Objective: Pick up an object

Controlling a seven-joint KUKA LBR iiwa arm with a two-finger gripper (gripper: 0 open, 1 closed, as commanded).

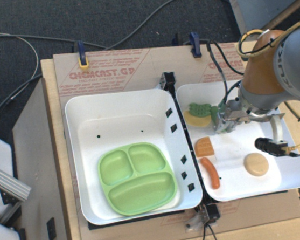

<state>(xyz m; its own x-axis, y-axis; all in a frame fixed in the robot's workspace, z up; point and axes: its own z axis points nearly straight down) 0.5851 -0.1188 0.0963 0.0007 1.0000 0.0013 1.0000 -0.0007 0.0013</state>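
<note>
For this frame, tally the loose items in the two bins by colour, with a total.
Green: 2, the divided tray in the left bin and the leafy toy in the right bin
Yellow: 1
Orange: 1
Red-orange: 1, the sausage
Tan: 1, the round piece
Total: 6

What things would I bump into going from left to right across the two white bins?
Green three-compartment plastic tray → orange square toy block → long red-orange toy sausage → round tan toy bun.

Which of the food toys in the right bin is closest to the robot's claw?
The green leafy toy, lying on the yellow piece, right beside the gripper.
</note>
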